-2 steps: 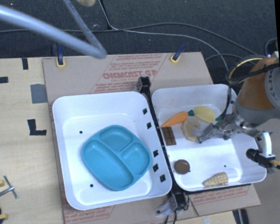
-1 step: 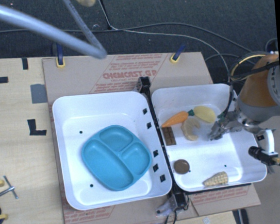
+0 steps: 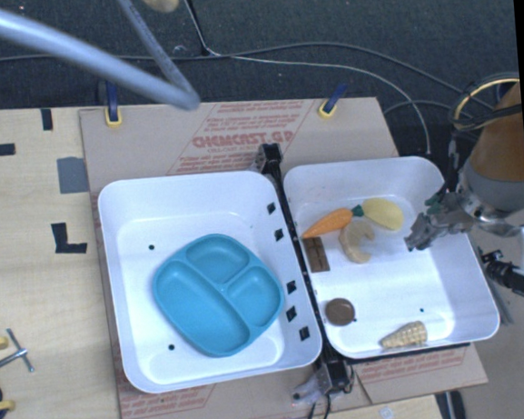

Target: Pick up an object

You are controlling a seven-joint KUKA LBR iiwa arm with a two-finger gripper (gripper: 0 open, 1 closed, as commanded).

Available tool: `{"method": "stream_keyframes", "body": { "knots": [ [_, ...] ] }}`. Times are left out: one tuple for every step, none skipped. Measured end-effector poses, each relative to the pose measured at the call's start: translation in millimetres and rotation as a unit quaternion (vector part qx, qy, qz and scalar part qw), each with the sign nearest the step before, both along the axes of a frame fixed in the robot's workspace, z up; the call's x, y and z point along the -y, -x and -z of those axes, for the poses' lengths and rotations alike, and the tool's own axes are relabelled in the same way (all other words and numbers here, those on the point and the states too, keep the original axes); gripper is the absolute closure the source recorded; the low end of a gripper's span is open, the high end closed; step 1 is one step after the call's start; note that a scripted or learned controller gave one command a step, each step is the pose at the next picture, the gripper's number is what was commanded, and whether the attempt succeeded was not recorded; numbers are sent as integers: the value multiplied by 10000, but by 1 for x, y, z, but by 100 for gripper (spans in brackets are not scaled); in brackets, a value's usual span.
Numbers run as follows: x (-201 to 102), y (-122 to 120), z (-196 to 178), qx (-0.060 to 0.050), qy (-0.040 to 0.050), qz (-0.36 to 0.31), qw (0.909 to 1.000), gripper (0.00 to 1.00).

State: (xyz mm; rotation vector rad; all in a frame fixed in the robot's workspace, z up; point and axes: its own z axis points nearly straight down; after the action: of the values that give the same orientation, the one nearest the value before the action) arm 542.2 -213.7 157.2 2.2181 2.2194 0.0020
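Note:
The right bin [image 3: 450,274] holds an orange carrot [image 3: 328,222], a yellow lemon-like piece [image 3: 384,212], a pale beige piece [image 3: 358,239], a brown rectangular bar [image 3: 316,257], a brown round piece [image 3: 340,311] and a pale corn cob [image 3: 403,335]. My gripper [image 3: 424,233] hangs over the right side of this bin, a short way right of the yellow and beige pieces, with nothing seen between its fingers. The arm's orange band [image 3: 503,151] sits above it at the right edge.
The left bin [image 3: 121,216] carries a blue divided plate [image 3: 216,293]. A black divider [image 3: 288,247] joins the two bins. Both rest on a cardboard sheet [image 3: 237,133] clamped to the bench. Cables [image 3: 359,68] run behind the bins. A grey pole [image 3: 75,47] crosses the upper left.

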Motion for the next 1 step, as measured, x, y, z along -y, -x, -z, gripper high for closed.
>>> {"method": "stream_keyframes", "body": {
  "knots": [
    [1, 1, -43, -2, 0, -2, 10000, 100]
  ]
}}
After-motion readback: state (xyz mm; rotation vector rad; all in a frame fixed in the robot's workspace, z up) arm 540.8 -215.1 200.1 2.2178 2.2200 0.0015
